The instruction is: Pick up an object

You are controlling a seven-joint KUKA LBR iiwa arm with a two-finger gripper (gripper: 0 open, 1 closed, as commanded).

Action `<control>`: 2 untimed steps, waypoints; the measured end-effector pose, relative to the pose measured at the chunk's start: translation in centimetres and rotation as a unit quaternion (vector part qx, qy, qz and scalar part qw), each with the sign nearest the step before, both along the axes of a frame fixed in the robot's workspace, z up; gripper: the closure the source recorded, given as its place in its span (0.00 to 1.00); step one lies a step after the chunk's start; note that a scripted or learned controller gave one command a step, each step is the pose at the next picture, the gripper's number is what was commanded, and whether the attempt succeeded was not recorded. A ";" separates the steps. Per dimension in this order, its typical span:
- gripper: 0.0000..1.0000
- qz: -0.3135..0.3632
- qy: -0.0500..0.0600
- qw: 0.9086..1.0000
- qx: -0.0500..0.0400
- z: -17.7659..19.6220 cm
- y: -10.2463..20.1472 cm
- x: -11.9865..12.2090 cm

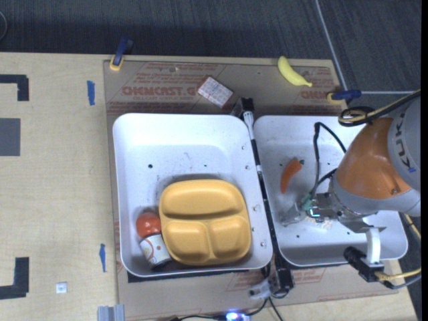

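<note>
Holding yellow tray (202, 221), can (153, 245): left bin (134, 139) | carrot (290, 174): right bin (281, 136)

Single fixed camera above the bench (53, 179), slanted downward, both white bins (127, 139) in frame

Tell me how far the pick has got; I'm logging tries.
Done: the arm has reached into the right bin, with the pincer low near the bin floor. In hand: nothing visibly lifted; the orange carrot lies apart from it on the floor. Left: close on an object and raise it. The yellow tray sits untouched in the left bin.
</note>
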State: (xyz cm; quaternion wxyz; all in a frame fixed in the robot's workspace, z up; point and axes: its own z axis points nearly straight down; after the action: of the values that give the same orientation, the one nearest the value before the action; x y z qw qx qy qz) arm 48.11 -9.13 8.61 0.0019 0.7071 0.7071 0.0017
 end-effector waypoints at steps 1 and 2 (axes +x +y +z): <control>0.00 0.000 0.000 1.000 0.000 0.0 -0.1 0.0; 0.00 0.000 0.001 1.000 0.000 0.0 -0.2 0.2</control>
State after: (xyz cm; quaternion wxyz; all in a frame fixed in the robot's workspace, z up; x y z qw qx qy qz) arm 48.30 -9.36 8.57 0.0010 0.7074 0.7069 0.0010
